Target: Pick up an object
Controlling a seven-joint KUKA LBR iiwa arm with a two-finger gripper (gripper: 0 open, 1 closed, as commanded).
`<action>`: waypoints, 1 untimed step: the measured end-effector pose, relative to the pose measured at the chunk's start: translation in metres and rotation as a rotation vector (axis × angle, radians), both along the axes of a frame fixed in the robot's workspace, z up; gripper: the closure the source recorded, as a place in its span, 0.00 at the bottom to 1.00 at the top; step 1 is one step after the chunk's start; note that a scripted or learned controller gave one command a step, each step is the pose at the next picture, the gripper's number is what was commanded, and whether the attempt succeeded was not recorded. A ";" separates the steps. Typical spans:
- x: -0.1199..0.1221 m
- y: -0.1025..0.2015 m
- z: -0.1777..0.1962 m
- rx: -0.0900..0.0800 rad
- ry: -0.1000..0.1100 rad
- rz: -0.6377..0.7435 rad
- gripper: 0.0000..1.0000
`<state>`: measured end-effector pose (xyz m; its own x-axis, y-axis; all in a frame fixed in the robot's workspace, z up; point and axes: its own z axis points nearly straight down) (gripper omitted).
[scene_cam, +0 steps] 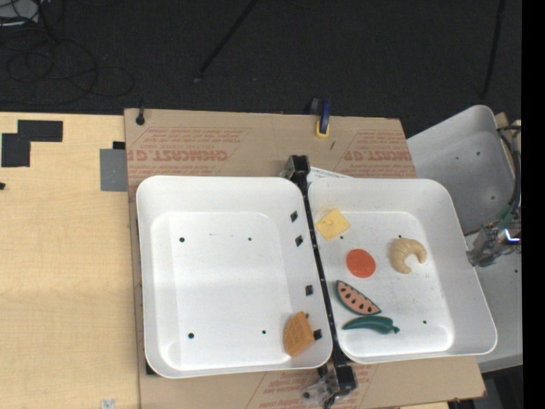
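Observation:
The right bin (443, 196) holds several toy foods. A yellow cheese wedge (333, 224) lies near its back left. A red disc (361, 263) sits mid-bin, with a tan croissant (408, 254) to its right. A watermelon slice (357, 297) and a green pepper (371, 324) lie near the front. In the left bin (170, 196) a brown biscuit-like piece (298, 333) rests in the front right corner, against the wall.
Both bins stand on a cardboard sheet (213, 147). A black clamp strip (308, 254) runs between the bins. A blue and yellow clamp (322, 119) grips the cardboard's back edge. A grey metal plate (464, 147) lies at the right, with cables (498, 241) beside it.

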<state>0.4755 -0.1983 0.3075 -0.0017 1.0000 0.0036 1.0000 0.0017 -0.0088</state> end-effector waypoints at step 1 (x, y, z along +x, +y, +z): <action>0.001 -0.012 0.047 -0.005 -0.011 0.000 1.00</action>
